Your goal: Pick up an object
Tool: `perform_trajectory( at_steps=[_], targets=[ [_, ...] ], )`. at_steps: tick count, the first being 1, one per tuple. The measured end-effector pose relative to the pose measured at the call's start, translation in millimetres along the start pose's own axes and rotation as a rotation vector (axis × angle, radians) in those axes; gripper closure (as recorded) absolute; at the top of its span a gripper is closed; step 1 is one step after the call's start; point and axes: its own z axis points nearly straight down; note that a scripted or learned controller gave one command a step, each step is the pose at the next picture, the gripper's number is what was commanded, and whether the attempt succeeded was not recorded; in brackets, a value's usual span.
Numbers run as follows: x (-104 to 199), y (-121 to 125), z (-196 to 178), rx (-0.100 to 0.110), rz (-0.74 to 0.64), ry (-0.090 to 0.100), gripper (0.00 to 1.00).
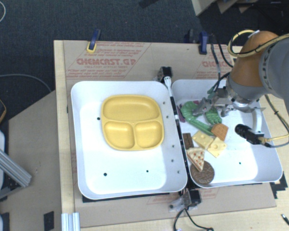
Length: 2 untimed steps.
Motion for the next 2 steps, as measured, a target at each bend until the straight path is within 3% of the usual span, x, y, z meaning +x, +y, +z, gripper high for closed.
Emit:
perform_trajectory(
  at_steps=[1,2],
  targets=[
    [-0.7,1.1,-11.6,-0.008,0.0,-0.004,1.0],
    [4.9,-2.3,-71.7,-0.004,-0.001,-0.005,1.0]
  ],
)
